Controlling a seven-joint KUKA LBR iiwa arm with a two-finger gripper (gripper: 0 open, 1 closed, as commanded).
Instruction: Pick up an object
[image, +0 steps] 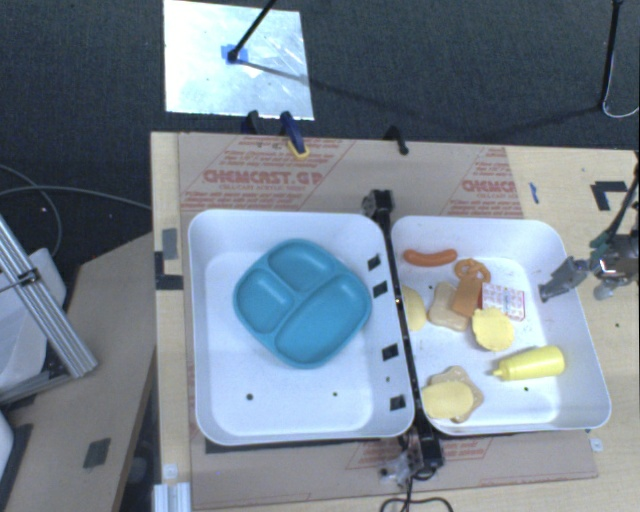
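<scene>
The pincer (578, 280) hangs at the right rim of the right bin (585, 345), low over its edge, and nothing sits between its tips; whether they are spread or pressed together I cannot tell at this size. I judge this the approach step: no object is yet chosen by contact, and everything lies to the pincer's left or below-left. Nearest is a small red-and-white packet (503, 300), just left of it, touching a tan bottle-like piece (468, 284) and a yellow disc (493, 329). A yellow squeeze bottle (528, 363) lies on its side well below-left, standing apart from the rest, so it looks the easiest take; the next move would call for swinging inward over it and dropping with the tips across its narrow width. A sausage (430, 257) and a pale bun-like lump (450, 396) sit farther left. The packed cluster risks a muddled grip. Far left, the other bin (215, 300) holds a blue divided plate (302, 302).
</scene>
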